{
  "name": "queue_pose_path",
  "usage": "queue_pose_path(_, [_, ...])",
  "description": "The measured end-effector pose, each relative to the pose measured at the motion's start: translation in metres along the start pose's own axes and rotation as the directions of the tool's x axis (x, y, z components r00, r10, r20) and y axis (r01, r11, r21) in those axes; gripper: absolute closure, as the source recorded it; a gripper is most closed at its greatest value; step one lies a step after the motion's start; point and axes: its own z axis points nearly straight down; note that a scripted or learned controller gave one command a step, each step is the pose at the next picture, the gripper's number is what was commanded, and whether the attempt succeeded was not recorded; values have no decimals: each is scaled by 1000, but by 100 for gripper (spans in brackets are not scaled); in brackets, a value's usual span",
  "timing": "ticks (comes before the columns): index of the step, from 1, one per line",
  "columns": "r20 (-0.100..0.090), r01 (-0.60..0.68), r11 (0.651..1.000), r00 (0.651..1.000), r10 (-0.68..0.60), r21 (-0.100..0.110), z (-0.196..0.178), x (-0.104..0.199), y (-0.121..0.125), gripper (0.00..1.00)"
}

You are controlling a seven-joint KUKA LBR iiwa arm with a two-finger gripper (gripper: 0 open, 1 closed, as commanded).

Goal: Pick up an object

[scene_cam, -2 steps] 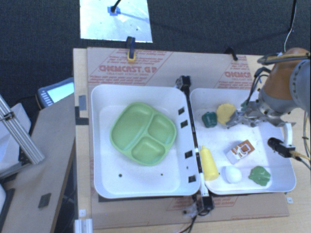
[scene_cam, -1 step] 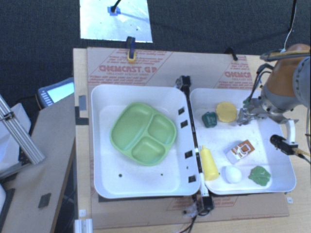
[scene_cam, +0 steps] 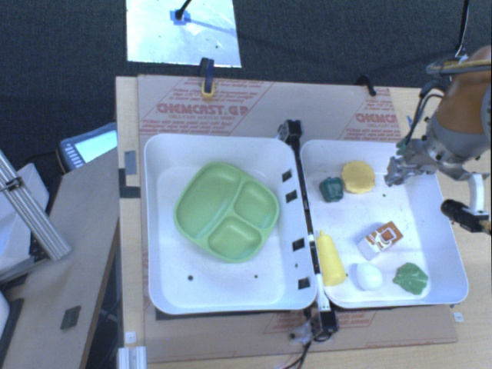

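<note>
- In the R bin [scene_cam: 438, 229], six objs lay loose: dark green pepper-like piece [scene_cam: 331, 188] & round yellow disc [scene_cam: 358, 177] near the far wall, small red/white carton [scene_cam: 380, 238] mid-bin, yellow banana-like piece [scene_cam: 330, 258] along the divider, white egg [scene_cam: 368, 276] & green leafy piece [scene_cam: 411, 277] near the front wall.
- Gripper [scene_cam: 401, 169] hung over the bin's far R corner, just R of the yellow disc, apart from it; nothing seen between its tips.
- Can't tell if pincer was spread or pressed together; too small/blurred.
- L bin [scene_cam: 161, 206] held a light green divided plate [scene_cam: 226, 212], tilted diagonal.
</note>
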Motion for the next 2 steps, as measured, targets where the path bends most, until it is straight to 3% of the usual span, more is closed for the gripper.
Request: queue_pose_path(2, [0, 1, 1000, 1000, -1, 0, -121, 3, -1, 100])
